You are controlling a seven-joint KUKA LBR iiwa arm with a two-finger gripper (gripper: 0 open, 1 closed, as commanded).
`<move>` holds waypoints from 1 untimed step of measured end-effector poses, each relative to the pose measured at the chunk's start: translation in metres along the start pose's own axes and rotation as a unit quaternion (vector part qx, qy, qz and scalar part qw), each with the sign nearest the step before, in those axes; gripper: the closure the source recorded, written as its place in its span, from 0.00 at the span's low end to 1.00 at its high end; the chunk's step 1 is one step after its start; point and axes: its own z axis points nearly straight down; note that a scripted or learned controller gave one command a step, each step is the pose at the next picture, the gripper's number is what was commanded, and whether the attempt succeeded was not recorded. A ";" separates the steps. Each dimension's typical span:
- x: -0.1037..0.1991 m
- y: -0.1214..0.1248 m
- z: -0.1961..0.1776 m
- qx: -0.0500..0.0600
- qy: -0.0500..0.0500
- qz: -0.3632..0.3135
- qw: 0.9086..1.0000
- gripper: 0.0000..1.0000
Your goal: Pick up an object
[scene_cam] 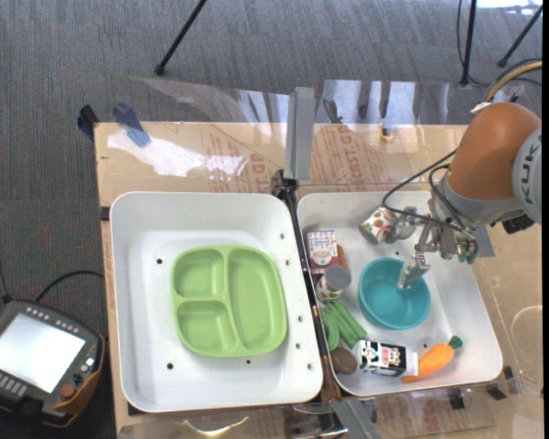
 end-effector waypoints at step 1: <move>0.082 0.015 0.002 -0.001 -0.005 0.086 0.996 0.00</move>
